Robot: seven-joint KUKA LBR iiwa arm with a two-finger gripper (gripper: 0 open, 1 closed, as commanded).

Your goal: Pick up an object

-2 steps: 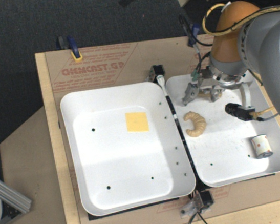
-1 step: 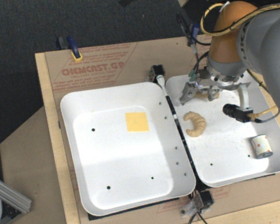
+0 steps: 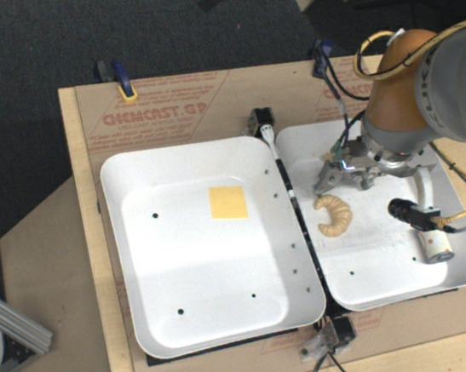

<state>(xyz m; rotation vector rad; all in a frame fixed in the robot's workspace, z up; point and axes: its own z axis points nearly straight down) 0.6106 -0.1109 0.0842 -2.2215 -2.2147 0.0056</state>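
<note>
The arm point(image 3: 446, 78) poises its pincer point(image 3: 340, 170) just beside the croissant point(image 3: 334, 214).

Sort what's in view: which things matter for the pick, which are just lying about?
In play:
- gripper, over the right bin
- croissant-shaped piece, close beside the gripper, probably the target

Lying about:
- yellow square, flat in the left bin
- blue clamp on the far edge of the board

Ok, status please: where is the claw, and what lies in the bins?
Claw over right bin, close by croissant. Croissant lies on bin floor, not in claw. Yellow square in left bin. Nothing on top of croissant.
</note>
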